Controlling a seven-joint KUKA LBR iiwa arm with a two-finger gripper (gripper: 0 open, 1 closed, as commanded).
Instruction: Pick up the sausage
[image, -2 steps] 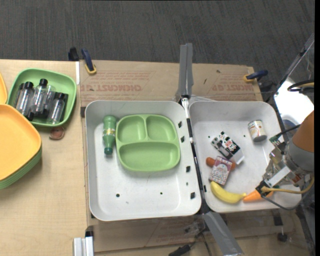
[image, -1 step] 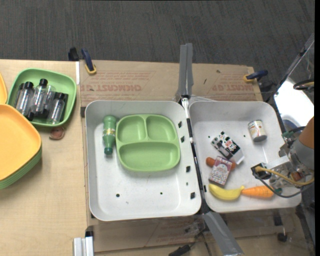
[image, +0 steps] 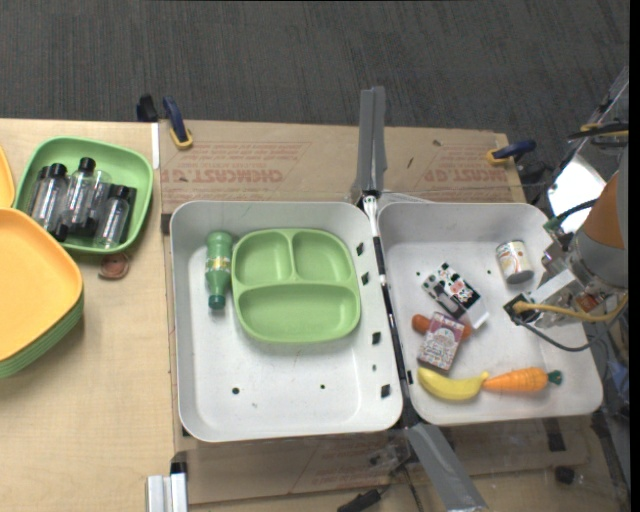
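a: where's the sausage?

b: right bin, left-middle of its floor. i see a short reddish length running left to right, its right part under a small card box.

a: and my gripper?

b: well to the right of it, by the bin's right wall. i can't tell how its tips stand; nothing shows between them. i judge the reach goes leftward, crossing the sausage's long axis.

a: what else is in that bin?

b: a patterned black and white box beyond it, a small can farther right, and a banana and carrot nearer. the left bin has a green divided plate with a green bottle beside it.
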